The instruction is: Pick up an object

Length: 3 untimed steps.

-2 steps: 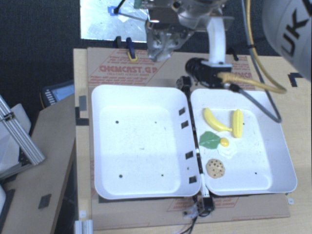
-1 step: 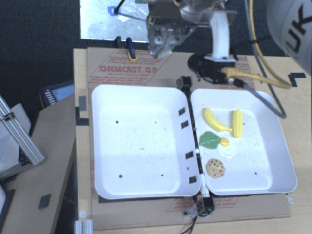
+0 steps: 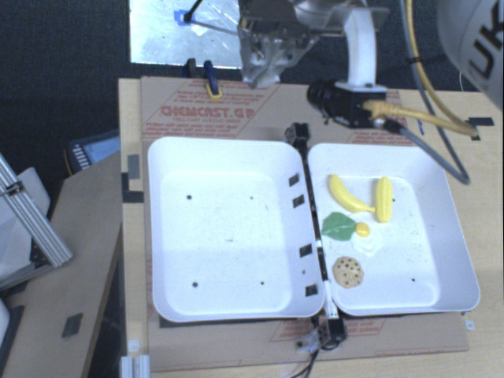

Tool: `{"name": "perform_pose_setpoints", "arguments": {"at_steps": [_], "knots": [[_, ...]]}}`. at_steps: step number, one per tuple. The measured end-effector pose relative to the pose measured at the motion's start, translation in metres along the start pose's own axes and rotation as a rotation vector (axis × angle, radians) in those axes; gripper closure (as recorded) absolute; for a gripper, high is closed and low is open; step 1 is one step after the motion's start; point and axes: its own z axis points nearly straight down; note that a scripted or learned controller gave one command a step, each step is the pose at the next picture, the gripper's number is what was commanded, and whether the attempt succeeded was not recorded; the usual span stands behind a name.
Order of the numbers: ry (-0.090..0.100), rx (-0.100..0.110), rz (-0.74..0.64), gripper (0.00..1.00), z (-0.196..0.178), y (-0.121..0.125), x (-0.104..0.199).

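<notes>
near the bottom edge of the frame, a small knot of wires (image 3: 321, 339) sits at the front of the seam where the two bins meet. the bins rest on a cardboard sheet (image 3: 206, 111) with red lettering, which lies on the tan bench (image 3: 90, 219).

the left bin (image 3: 228, 235) fills the centre-left of the frame, its white floor marked by a few small dark dots. the right bin (image 3: 421, 270) touches it along a shared edge lined with small black clips (image 3: 299, 201).

all the pickable things lie in the right bin, toward its left half. nearest is a round cookie (image 3: 347, 271) with dark specks, close to the shared edge. just above it in the frame is a fried egg (image 3: 365, 235), white with a yellow yolk. a green leaf (image 3: 338, 225) lies beside it on the left, touching or overlapping it. further up, a banana (image 3: 349, 195) lies at a slant. an ear of corn (image 3: 384, 198) stands nearly straight up the frame just to its right, close to the banana's tip.

beyond the bins, a blue and yellow clamp (image 3: 211, 81) sits on the far edge of the cardboard.

the gripper (image 3: 258, 73) hangs at upper centre of the frame, above the far edge of the bench and well apart from the toys. i cannot tell how far open it is, or whether it has hold of anything. behind it, at upper left, is a shiny silver panel (image 3: 169, 22).
</notes>
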Motion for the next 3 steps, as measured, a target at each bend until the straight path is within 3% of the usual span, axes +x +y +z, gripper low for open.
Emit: {"name": "perform_pose_setpoints", "arguments": {"at_steps": [1,2,3], "knots": [[0.001,-0.002,-0.005,1.0,-0.011,0.0,0.0],[-0.009,0.02,0.036,1.0,0.067,-0.054,0.0],[-0.006,0.01,0.035,1.0,0.062,-0.052,0.0]]}}
